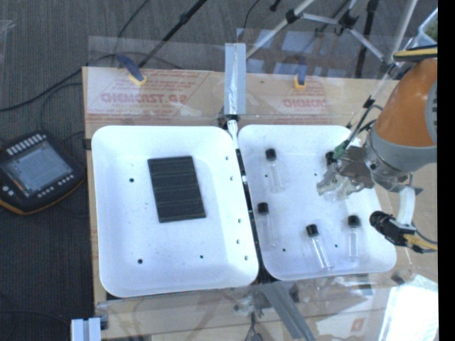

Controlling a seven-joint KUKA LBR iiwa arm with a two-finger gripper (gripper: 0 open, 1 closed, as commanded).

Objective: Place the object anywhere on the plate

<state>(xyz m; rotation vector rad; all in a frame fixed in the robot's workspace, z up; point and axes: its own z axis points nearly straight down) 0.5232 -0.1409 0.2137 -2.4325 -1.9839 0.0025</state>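
Observation:
A dark ribbed rectangular plate (176,188) lies flat in the middle of the left bin (114,261). Several small clear vials with black caps lie in the right bin (298,141): one at the upper left (273,169), one at the left edge (263,209), one at the lower middle (317,246) and one at the lower right (353,234). My gripper (334,182) hangs low over the right part of the right bin, above and between the two lower vials. A small dark spot (330,158) sits just beside the gripper; what it is stays unclear.
A grey divider bar (235,77) stands behind the seam between the bins. A black handheld pendant (34,172) lies left of the bench. Cables and a connector (387,226) hang off the wrist near the right bin's right rim.

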